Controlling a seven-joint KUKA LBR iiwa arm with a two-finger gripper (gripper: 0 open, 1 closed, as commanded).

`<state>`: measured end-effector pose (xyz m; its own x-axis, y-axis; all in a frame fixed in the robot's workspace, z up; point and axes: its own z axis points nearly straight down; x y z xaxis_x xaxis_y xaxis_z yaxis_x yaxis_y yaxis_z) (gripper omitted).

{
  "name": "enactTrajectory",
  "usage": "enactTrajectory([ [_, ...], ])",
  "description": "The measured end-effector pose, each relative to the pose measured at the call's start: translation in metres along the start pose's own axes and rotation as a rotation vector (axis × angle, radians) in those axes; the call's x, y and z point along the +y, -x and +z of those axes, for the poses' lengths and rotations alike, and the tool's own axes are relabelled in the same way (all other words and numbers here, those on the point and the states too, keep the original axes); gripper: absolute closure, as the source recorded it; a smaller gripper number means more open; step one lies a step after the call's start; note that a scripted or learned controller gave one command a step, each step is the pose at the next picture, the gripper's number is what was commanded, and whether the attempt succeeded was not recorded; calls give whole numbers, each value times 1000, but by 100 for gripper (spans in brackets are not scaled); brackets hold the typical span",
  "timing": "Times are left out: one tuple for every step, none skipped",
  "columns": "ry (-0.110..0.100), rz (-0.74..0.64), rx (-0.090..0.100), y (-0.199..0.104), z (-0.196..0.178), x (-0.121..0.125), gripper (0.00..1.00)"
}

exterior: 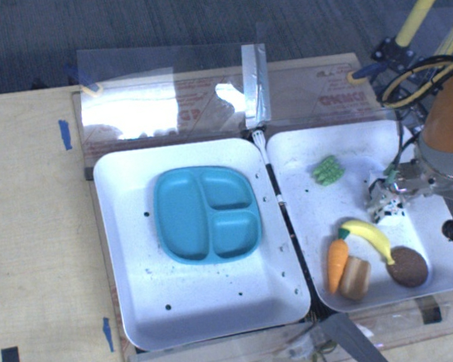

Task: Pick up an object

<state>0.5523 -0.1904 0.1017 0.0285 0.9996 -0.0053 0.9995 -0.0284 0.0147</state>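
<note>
Right now my pincer [386, 195] hangs over the right bin [449, 278], mid-right of the frame, just above the banana [368, 237]; I cannot tell how it is set or whether it has anything. I judge the banana light, stiff and slick plastic toy food, best gripped across its curved middle, clear of the carrot [337, 262] beside it.

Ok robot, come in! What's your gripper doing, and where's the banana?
Gripper low in right bin, nothing seen held. Banana just below it, touching carrot. Brown potato-like piece crowds banana's other end.
</note>
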Motion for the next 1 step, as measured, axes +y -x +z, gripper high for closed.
enactTrajectory([
  [2,-12,4,-79,10,41,100],
])
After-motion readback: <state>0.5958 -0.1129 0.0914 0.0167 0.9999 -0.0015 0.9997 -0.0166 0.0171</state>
